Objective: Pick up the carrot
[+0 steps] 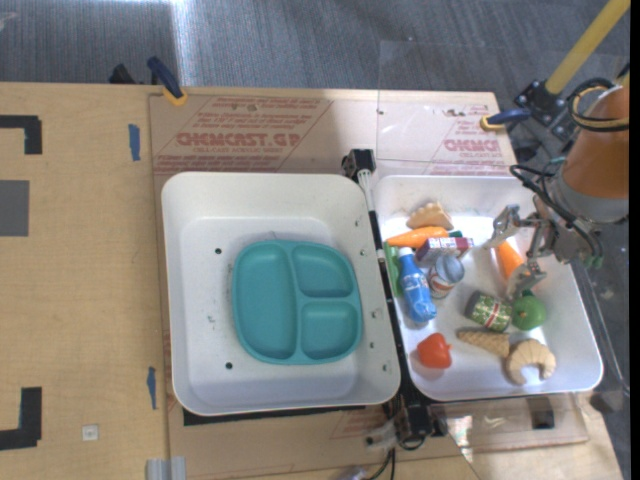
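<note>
Gripper (522, 251) sits low over the right side of the right bin (590, 343), fingers spread apart, one up near the bin's upper right and one lower; an orange piece (508, 257) lies between them, but I cannot tell whether they touch it. Grey arm with its orange band (600, 158) enters from the right edge of the frame. Nearest the bottom of the frame in that bin: a croissant (530, 360) at lower right, a red pepper-like piece (433, 351) at lower left, an ice-cream cone shape (485, 342) between them. Just above: a green can (488, 311) touching a green round fruit (528, 313). Left side of the bin holds a blue bottle (414, 288) lying along the wall, with a small silver can (446, 271) beside it. Carrot (416, 237) lies farther up, in the bin's upper left, on its side, well apart from the gripper; a tan bread piece (430, 215) rests just above it. Left bin (190, 218) holds a teal divided plate (296, 301) at its centre. Both bins rest on a cardboard sheet (250, 133) with red print toward the top of the frame.
</note>
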You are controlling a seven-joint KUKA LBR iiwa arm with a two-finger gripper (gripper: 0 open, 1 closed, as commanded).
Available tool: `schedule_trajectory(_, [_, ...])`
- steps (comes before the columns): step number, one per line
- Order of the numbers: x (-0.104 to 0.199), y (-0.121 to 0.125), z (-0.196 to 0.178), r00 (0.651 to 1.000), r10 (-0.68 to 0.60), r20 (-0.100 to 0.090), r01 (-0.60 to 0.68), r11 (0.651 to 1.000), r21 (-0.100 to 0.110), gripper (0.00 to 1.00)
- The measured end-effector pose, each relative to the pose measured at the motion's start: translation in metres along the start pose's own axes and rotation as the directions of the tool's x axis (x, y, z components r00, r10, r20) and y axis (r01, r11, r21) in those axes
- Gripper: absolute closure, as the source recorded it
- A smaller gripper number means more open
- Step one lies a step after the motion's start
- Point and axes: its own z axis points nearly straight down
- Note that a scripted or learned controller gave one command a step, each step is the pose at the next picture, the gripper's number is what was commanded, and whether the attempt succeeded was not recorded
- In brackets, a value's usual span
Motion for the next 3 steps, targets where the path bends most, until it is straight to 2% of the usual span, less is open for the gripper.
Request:
schedule_trajectory(1, [-0.006,0.001,-0.016,1.0,-0.002,0.016,0.002,1.0,0.005,1.0])
schedule_trajectory(2, [0.043,0.003,-0.003,0.897,-0.441,0.004,0.441,0.897,0.002,1.0])
schedule_trajectory(3, [0.043,0.002,-0.002,0.898,-0.441,0.002,0.441,0.898,0.002,0.0])
